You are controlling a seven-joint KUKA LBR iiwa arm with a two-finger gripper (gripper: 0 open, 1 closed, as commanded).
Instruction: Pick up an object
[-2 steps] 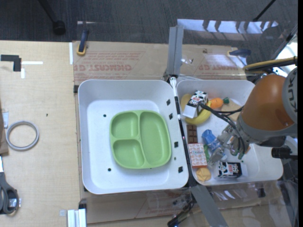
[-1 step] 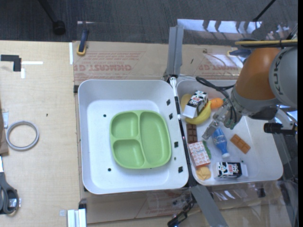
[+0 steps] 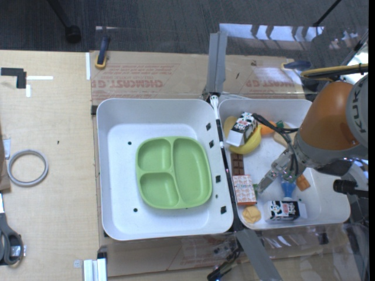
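Camera view has my pincer (image 3: 280,174) low inside the right bin (image 3: 328,215), tips aimed down and toward the divider between the bins. Whether its tips are apart or together I cannot tell; they blur into the clutter beneath them, and I see nothing clearly held.

Any object here would do for the task, and they all lie in this bin. Closest is a small blue piece (image 3: 287,188) just under my wrist, with an orange bit (image 3: 303,183) beside it. Slightly farther, toward the divider, lies a red-and-white packet (image 3: 243,190); toward the near rim sit a black-and-white carton (image 3: 284,210) and a pale round snack (image 3: 252,215). At the far end a banana (image 3: 251,139) lies under another small carton (image 3: 241,127).

My worry is crowding. Coming down between the blue piece and the packet, I judge I could nudge one aside, or catch two things at once and lose both. The packet lies flat, so my tips may skid over it.

Room is tight: the divider wall stands near on one side and the near rim close below. The left bin (image 3: 117,157) holds a green divided plate (image 3: 174,172) with bare floor all around it.
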